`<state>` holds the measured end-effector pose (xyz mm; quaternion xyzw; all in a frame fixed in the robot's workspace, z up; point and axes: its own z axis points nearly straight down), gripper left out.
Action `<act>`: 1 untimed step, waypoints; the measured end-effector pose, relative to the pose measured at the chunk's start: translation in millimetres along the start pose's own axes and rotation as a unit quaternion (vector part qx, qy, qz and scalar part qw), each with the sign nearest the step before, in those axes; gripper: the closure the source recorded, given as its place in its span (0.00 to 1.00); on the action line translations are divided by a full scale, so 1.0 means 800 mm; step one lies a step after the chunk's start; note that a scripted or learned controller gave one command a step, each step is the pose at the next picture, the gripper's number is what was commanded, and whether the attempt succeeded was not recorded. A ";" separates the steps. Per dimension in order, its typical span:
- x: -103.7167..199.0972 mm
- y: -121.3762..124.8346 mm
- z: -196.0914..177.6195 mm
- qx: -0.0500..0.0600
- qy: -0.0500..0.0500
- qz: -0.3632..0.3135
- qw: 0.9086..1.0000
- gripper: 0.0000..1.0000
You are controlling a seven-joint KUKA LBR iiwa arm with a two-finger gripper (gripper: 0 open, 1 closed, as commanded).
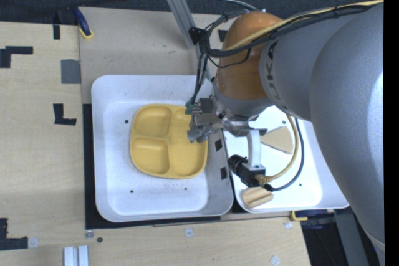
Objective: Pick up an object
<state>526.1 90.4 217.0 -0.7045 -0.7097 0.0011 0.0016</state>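
1. The gripper (pixel 198 124) is hanging at the right edge of the yellow plate (pixel 167 141), which is lying in the left bin (pixel 103 152).
2. How far it is opening, I cannot tell.
3. The plate is spreading leftward from the gripper.
4. Two wooden pieces, a wedge (pixel 278 141) and a block (pixel 256 197), are lying in the right bin (pixel 312 199).
5. The tabletop (pixel 37 184) is carrying both bins.

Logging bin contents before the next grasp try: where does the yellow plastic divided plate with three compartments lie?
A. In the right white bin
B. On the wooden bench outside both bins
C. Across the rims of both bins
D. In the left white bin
D: the yellow plastic divided plate lies flat on the floor of the left white bin, with the gripper at its right edge.
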 end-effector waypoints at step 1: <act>-0.004 0.000 -0.001 0.000 -0.001 0.002 1.000 0.00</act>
